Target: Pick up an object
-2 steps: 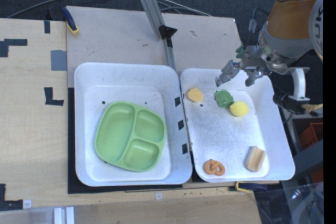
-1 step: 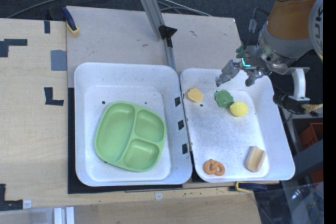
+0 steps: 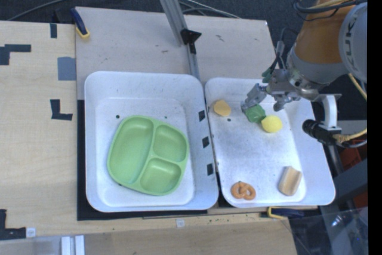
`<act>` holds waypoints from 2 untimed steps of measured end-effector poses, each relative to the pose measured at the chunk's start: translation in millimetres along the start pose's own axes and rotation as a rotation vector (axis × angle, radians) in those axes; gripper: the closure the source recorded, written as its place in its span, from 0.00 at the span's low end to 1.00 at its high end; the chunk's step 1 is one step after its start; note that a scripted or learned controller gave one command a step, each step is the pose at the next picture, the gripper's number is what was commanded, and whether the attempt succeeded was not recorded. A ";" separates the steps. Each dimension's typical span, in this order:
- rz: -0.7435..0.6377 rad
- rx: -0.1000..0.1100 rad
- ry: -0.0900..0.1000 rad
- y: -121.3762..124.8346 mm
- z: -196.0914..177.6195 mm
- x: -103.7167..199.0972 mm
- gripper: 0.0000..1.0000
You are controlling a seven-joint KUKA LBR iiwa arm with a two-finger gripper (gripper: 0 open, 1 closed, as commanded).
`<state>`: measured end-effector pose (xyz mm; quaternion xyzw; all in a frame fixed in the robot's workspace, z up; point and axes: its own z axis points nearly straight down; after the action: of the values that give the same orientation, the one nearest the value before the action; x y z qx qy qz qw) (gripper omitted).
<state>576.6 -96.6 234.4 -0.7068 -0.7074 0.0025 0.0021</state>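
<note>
The right bin (image 3: 310, 182) is the landmark here. To its left lies the left bin (image 3: 95, 128) with a green divided plate (image 3: 149, 155) in it. The gripper (image 3: 264, 101) hangs over the far part of the right bin, with its fingers spread apart and nothing between them. The green object (image 3: 256, 113) lies just below the fingertips, slightly toward the near side. A yellow ball (image 3: 272, 124) touches it on the near-right, so a descent probably needs care.
</note>
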 end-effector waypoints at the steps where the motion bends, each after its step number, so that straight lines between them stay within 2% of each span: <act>1: 0.000 0.000 0.000 -3.6 47.1 -6.7 0.00; 2: -0.001 0.000 0.000 -6.5 91.0 -4.8 0.00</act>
<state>569.5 -101.5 143.5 -0.7064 -0.7078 0.0023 0.0022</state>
